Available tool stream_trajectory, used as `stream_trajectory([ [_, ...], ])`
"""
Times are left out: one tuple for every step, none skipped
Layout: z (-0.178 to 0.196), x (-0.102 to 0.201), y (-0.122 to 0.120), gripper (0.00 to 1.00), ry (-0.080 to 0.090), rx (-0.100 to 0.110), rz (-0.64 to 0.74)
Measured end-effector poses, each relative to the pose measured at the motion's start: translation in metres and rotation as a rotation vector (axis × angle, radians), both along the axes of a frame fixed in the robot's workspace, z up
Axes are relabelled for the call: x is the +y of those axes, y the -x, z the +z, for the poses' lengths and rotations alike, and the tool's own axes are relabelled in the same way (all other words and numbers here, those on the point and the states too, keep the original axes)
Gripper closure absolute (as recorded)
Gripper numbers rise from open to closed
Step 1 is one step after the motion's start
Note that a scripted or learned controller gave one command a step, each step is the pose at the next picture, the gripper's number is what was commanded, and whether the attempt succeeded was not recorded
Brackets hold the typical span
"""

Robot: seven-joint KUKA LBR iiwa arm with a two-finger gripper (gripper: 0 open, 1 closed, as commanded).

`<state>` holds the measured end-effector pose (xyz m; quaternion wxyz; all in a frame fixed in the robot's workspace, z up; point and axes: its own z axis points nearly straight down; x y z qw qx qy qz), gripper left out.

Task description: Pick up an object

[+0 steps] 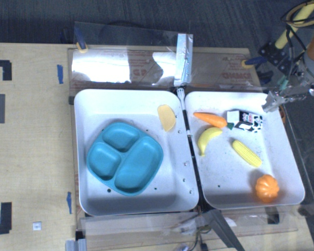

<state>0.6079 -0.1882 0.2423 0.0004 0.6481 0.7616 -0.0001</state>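
The right bin holds an orange carrot, a yellow banana, a yellow corn cob, a small orange pumpkin and a black-and-white carton. My gripper hangs at the bin's far right corner, just right of the carton and apart from it. Nothing shows in its grasp. The arm and its cables come in from the upper right.
The left bin holds a blue divided plate and a pale yellow slice near the shared wall. A clear plastic panel stands behind the bins. Wooden bench surface lies to the left.
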Motion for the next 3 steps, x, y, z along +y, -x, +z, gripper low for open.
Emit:
stream_trajectory([
  [0.002,-0.001,0.0,0.0,0.002,-0.003,-0.001],
  [0.002,-0.001,0.0,0.0,0.002,-0.003,-0.001],
  [-0.142,0.004,0.049,0.0,-0.004,0.01,0.137],
])
